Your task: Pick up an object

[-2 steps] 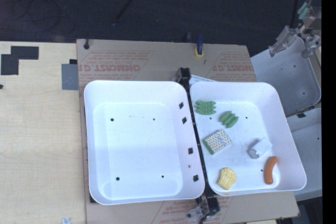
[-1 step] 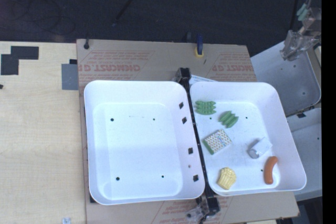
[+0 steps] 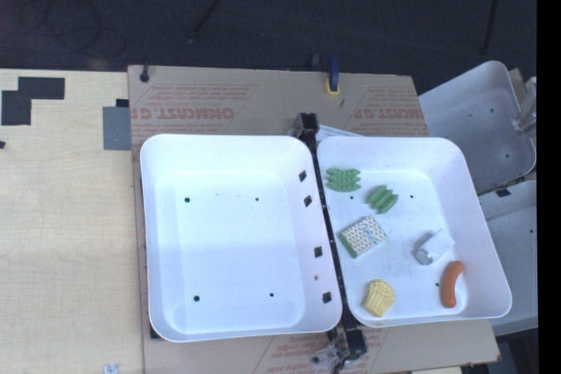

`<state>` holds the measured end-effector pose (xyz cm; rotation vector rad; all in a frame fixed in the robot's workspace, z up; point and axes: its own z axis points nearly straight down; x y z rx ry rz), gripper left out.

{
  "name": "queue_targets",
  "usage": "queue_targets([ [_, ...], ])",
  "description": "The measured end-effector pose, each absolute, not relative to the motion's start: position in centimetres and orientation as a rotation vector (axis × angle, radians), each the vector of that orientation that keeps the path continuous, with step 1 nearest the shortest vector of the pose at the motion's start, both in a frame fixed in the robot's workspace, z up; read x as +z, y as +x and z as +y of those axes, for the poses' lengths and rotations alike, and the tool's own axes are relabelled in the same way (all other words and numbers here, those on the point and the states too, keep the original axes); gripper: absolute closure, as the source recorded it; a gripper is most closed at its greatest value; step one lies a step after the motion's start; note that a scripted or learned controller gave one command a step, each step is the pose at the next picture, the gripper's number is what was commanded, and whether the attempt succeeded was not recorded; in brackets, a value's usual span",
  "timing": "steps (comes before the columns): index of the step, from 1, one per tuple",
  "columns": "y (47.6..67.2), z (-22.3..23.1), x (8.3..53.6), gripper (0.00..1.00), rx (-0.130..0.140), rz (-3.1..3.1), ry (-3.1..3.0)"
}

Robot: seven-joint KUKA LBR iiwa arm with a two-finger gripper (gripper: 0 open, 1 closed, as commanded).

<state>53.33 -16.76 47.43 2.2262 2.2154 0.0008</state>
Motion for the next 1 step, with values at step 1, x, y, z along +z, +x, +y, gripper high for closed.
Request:
queue_targets([
  [1, 47.33, -15.47, 54.25, 1.00, 0.005, 2.220, 2.217],
])
